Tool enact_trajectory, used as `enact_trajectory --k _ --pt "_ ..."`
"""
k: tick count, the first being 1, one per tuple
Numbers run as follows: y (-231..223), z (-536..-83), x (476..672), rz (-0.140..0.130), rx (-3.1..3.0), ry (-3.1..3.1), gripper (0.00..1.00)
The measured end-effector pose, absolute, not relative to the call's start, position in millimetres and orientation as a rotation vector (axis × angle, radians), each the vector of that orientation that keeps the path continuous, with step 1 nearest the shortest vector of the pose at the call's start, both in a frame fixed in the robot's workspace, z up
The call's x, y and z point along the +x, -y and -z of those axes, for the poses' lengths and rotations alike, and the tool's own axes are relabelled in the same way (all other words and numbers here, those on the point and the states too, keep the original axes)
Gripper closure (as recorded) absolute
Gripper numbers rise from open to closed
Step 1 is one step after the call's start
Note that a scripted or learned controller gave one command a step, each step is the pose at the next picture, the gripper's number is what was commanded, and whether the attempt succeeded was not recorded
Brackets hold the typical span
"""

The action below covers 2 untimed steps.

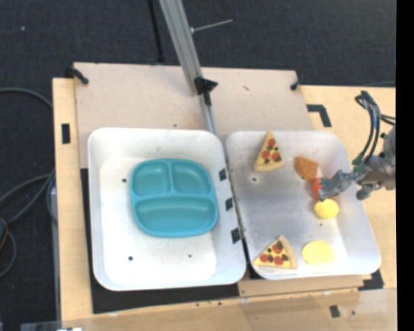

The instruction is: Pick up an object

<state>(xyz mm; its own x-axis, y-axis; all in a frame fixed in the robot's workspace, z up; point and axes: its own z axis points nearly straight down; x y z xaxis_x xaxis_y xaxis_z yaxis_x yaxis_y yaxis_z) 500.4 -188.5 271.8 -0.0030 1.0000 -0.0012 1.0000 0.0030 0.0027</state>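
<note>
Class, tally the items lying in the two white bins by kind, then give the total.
Pizza slices: 2, one at the top, one at the bottom
Yellow items: 2, a ball and a flatter piece
Orange item: 1
Small red item: 1
Teal divided plate: 1
Total: 7

We see a teal plastic compartment plate [173, 198] in the left shallow white bin [96, 185], near dark carpet [27, 33]

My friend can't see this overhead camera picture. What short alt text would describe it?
A robot gripper reaches from the right into the right white bin, just above a small yellow ball; that bin also holds two toy pizza slices, an orange piece and a yellow disc. The left bin holds a teal divided plate.
</note>
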Motion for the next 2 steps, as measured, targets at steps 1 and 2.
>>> enact_trajectory --k 1,2 --pt "189 -272 500.3 -0.002 2.218 -2.222 0.0" --pt "185 -211 495.9 0.004 2.223 -2.224 0.0"
